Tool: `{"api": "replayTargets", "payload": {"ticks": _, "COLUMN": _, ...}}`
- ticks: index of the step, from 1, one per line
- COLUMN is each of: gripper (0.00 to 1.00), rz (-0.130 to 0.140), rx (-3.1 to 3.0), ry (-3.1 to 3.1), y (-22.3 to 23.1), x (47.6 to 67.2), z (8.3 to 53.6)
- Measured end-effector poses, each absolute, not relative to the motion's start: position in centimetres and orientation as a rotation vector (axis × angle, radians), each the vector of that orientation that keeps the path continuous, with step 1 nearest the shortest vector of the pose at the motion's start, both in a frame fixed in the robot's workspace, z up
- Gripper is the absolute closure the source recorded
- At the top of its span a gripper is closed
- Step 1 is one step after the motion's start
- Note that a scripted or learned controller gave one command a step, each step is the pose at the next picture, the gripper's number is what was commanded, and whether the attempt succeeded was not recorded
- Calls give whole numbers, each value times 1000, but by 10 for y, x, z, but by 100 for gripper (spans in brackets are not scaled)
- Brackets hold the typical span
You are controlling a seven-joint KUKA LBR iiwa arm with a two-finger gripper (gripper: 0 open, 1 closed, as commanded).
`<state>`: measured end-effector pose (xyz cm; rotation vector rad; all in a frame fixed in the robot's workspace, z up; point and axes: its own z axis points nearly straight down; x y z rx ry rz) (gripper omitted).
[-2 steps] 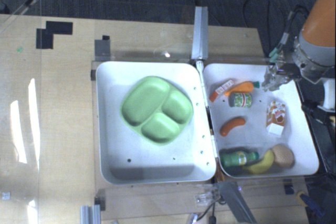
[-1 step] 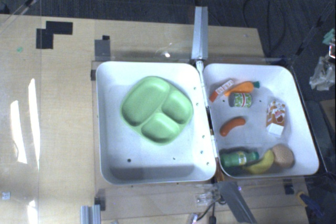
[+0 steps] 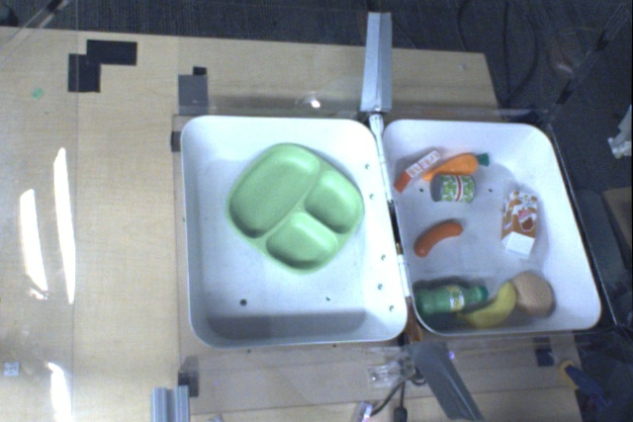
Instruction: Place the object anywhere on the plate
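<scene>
Wooden bench, two white bins. Gripper state: can't tell. Green three-section plate sits in the left bin; sausage, carrot, can, carton, bottle, banana lie in the right bin.

Pale blur, right edge, maybe arm

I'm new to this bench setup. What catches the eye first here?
The green sectioned plate dominates the left bin. The right bin holds a cluster of toy foods: a carrot, a sausage, a banana and a green bottle along its near edge.
</scene>
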<state>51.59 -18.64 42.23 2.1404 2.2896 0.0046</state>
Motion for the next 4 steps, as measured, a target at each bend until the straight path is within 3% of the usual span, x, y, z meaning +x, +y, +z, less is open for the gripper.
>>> {"api": "replayTargets", "payload": {"ticks": 1, "gripper": 0, "rz": 4, "rx": 2140, "ry": 2291, "y": -186, "x": 516, "z": 422}}
{"api": "replayTargets", "payload": {"ticks": 2, "gripper": 0, "rz": 4, "rx": 1816, "ry": 2551, "y": -192, "x": 535, "z": 437}}
{"api": "replayTargets", "payload": {"ticks": 3, "gripper": 0, "rz": 2, "rx": 1635, "ry": 2675, "y": -206, "x": 510, "z": 319}}
{"api": "replayTargets", "payload": {"ticks": 4, "gripper": 0, "rz": 0, "rx": 1099, "ry": 2931, "y": -206, "x": 491, "z": 345}}
